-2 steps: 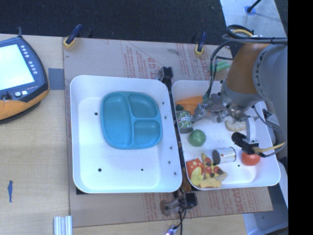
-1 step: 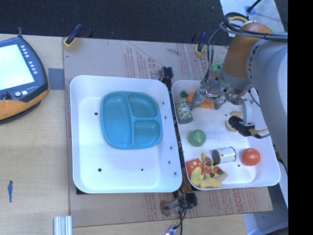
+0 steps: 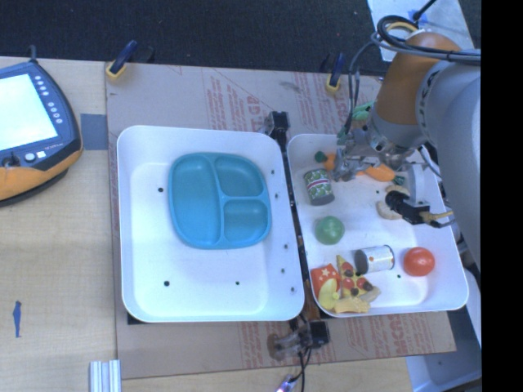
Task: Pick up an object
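The gripper hung low over the upper part of the right bin, seemingly placed to take either the small labelled can just to its lower left or the orange piece just to its right; whether it was spread or pressed together I cannot tell. The left bin, in the middle of the frame, bore a blue divided plate. The can's label was too small to read, as was the faint red print on the cardboard under the bins.

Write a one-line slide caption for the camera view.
Gripper over the right bin of toys; blue plate in the left bin.
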